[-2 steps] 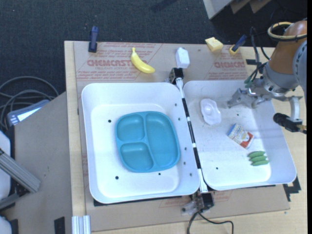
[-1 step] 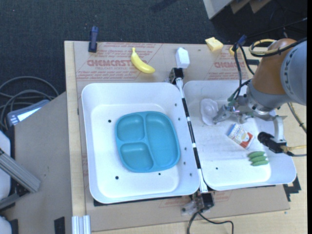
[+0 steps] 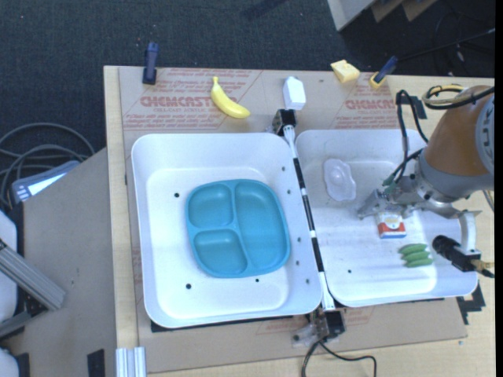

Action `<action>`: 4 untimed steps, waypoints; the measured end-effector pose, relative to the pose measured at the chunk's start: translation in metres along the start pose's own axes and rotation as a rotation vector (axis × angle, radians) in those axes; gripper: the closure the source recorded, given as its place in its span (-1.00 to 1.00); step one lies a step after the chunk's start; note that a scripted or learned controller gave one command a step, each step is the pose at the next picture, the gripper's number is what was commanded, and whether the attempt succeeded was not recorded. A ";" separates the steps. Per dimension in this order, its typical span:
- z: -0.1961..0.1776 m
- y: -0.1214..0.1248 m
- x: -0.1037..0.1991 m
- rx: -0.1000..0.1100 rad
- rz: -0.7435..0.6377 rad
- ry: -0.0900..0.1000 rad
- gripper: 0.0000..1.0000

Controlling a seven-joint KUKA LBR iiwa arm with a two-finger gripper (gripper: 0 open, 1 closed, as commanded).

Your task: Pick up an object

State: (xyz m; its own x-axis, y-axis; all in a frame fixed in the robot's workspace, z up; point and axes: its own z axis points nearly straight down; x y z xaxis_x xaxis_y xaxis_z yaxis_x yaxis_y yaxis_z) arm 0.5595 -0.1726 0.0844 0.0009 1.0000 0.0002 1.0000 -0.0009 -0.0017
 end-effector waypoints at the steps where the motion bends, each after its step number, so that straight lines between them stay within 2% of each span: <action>1: 0.000 -0.041 -0.010 0.000 0.000 0.001 -1.00; 2: -0.010 -0.040 -0.010 -0.002 0.000 0.000 1.00; 3: 0.000 0.025 0.066 -0.003 -0.002 0.001 1.00; 4: -0.100 -0.037 0.135 -0.002 -0.002 0.001 1.00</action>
